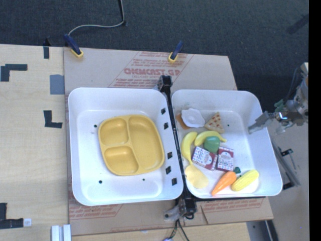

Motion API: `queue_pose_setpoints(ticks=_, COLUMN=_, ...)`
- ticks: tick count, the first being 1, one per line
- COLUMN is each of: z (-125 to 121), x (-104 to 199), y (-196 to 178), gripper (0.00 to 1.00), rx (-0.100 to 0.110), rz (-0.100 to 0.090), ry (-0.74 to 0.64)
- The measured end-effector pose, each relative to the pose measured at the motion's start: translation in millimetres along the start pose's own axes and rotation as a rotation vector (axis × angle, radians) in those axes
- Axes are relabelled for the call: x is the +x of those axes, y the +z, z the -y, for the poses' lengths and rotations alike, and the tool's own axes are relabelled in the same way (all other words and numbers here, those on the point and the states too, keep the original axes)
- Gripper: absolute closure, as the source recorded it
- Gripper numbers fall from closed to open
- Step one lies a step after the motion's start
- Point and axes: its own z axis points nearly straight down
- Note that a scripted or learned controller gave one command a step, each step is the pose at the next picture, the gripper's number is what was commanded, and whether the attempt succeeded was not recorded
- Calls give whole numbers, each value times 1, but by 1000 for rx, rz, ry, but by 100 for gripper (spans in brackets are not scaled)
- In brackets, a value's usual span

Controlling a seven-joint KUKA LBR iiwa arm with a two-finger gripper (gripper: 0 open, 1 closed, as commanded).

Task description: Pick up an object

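The right bin [251,100] holds a heap of toy food. A banana [193,140] curves around a green piece [212,144], with two red cartons [213,158] just below. An orange carrot [223,182] and a yellow corn cob [245,179] lie at the bin's front right. A pale yellow piece [195,176] sits front left, and a white shell [192,118] and a tan wedge [214,121] lie at the back. My gripper [265,119] hangs at the bin's right rim, apart from all the toys, with nothing seen in it.
The left bin [83,104] carries a yellow divided plate [131,144]. A black clip strip [169,129] joins the two bins. Both stand on a cardboard sheet [145,69] held by yellow clamps at the back. Dark floor lies beyond the bench.
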Motion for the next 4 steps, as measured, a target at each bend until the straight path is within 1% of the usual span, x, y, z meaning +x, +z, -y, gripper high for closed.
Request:
queue_pose_setpoints(ticks=1, z=-6, x=0, y=146, gripper=0, rx=1, rz=-2, ry=0)
queue_pose_setpoints(ticks=2, z=-86, x=32, y=167, gripper=0, rx=-7, rz=2, ry=-2)
queue_pose_setpoints(ticks=3, z=-146, x=47, y=168, gripper=0, rx=1, rz=1, ry=0)
queue_pose_setpoints(ticks=4, z=-146, x=46, y=159, gripper=100, rx=4, rz=5, ry=-3)
